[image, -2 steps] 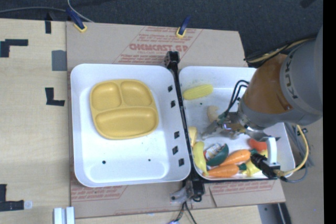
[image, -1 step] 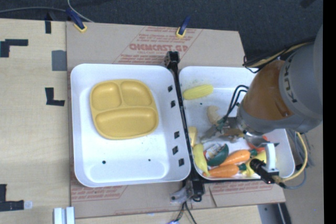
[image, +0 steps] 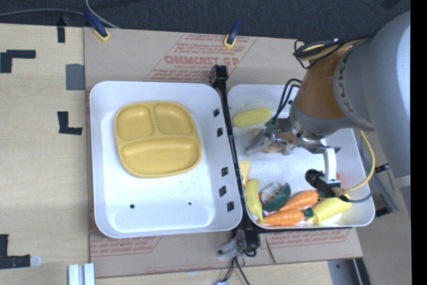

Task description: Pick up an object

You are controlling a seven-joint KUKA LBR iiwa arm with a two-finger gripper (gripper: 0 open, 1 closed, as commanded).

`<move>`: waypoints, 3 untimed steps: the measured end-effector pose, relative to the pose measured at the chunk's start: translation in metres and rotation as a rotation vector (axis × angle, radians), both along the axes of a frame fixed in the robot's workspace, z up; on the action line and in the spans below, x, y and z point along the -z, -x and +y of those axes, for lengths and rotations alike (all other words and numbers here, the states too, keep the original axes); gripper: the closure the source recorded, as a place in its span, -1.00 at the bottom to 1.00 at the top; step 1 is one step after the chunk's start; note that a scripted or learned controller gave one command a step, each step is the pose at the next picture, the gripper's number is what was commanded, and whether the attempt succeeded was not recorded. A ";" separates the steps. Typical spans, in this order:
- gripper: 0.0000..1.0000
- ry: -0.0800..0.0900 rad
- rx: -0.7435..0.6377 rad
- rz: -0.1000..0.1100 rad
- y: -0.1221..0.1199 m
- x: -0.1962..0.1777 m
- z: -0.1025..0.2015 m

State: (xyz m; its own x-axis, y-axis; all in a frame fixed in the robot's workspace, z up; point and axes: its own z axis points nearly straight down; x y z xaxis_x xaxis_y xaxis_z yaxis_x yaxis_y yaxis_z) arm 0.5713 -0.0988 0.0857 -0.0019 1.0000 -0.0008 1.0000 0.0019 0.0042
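Note:
The right bin (image: 347, 137) holds several toy foods. A yellow corn cob (image: 251, 117) lies at its far left, close to the divider. Along the near side lie a yellow banana (image: 253, 195), a teal and white piece (image: 275, 193), an orange carrot (image: 295, 201) and a yellow-green piece (image: 331, 209). My gripper (image: 268, 139) hangs low over the bin's left middle, just below the corn cob and above the pile. Nothing is visibly held in it.
The left bin (image: 160, 210) carries a yellow divided plate (image: 157, 137) in its far half. A black divider (image: 227, 143) runs between the bins. The grey arm with its orange band (image: 320, 87) covers the right bin's far right.

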 end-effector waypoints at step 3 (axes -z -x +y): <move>1.00 -0.001 -0.001 0.003 0.001 -0.018 0.001</move>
